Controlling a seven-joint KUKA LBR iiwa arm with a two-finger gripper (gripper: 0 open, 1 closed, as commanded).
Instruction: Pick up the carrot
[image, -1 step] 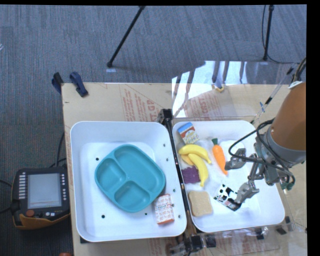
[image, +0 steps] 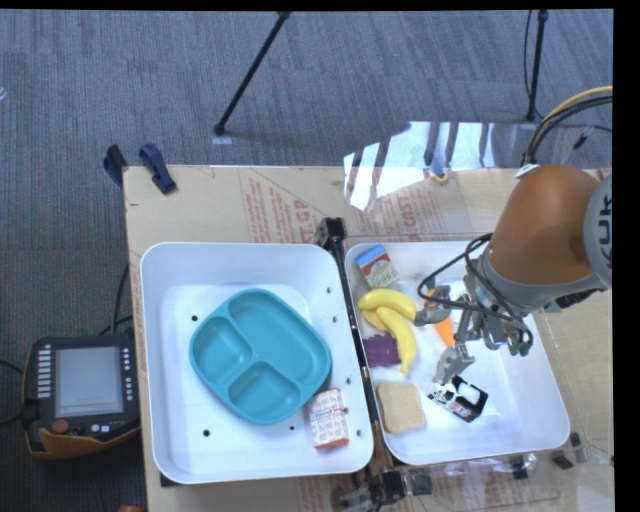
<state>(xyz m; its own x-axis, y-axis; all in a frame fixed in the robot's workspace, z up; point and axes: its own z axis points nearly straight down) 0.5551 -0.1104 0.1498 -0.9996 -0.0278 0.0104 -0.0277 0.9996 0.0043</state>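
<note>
Jaws hang over the right bin, state unclear; carrot lies just beside them, arm bent downward.

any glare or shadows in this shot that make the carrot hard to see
Camera view: strong glare on the shiny sheet behind the bins, none on the carrot. The carrot shows as a small orange patch in the right bin, partly covered by the gripper and cables. Shadows are soft; the picture is slightly blurred overall.
</note>
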